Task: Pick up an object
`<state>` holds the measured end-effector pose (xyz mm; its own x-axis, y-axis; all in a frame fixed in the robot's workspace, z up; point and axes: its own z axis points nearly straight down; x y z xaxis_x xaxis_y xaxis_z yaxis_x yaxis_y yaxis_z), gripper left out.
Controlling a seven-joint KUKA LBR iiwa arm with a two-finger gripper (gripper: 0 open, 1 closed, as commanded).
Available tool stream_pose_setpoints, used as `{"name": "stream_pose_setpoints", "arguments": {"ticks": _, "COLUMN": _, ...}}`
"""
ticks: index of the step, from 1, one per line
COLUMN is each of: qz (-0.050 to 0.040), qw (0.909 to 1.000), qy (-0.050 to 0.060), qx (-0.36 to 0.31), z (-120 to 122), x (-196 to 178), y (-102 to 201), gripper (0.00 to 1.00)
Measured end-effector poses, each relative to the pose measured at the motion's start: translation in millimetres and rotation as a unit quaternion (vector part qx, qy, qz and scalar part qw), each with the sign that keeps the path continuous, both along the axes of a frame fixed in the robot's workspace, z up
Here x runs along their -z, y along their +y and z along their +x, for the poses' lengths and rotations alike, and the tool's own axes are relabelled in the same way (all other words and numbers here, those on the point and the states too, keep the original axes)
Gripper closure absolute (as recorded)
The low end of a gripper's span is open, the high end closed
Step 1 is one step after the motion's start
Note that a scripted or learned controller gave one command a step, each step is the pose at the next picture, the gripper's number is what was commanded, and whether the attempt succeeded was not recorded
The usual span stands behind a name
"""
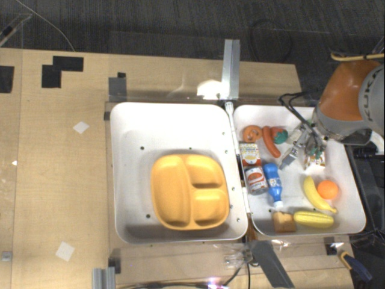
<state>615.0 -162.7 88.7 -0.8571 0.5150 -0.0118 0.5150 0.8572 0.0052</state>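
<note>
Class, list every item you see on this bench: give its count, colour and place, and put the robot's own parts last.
Shallow plastic bins: two, white, side by side on the bench.
Divided plastic plate: one, yellow, in the left bin.
Toy bananas: two, yellow, right bin's near right corner.
Round toy orange: one, orange, beside the bananas.
Small bottle: one, blue with white cap, middle of the right bin.
Toy carrot: one, orange-red, far part of the right bin.
Small can: one, red and silver, by the divider.
Robot arm: one, grey with orange band, from the right.
Gripper: one, metal, over the right bin.
</note>
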Motion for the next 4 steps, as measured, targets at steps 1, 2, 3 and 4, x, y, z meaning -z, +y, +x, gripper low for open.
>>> {"name": "stream_pose_setpoints", "arguments": {"ticks": 1, "qz": -0.0006, "qw": 0.9997, "qy": 0.003, "qx": -0.023, "z": 40.8, "x": -0.1, "y": -2.9, "gripper": 0.0}}
{"name": "stream_pose_setpoints", "arguments": {"ticks": 2, "qz": -0.0008, "qw": 0.9999, "qy": 0.0, "qx": 0.017, "z": 32.7, "x": -1.2, "y": -43.7, "gripper": 0.0}}
{"name": "stream_pose_setpoints", "arguments": {"ticks": 3, "qz": 0.0014, "qw": 0.9938, "qy": 0.002, "qx": 0.111, "z": -43.7, "x": 0.1, "y": -42.3, "gripper": 0.0}}
{"name": "stream_pose_setpoints", "arguments": {"ticks": 4, "qz": 0.0036, "qw": 0.9609, "qy": 0.0, "qx": 0.277, "z": -24.6, "x": 0.1, "y": -2.0, "gripper": 0.0}}
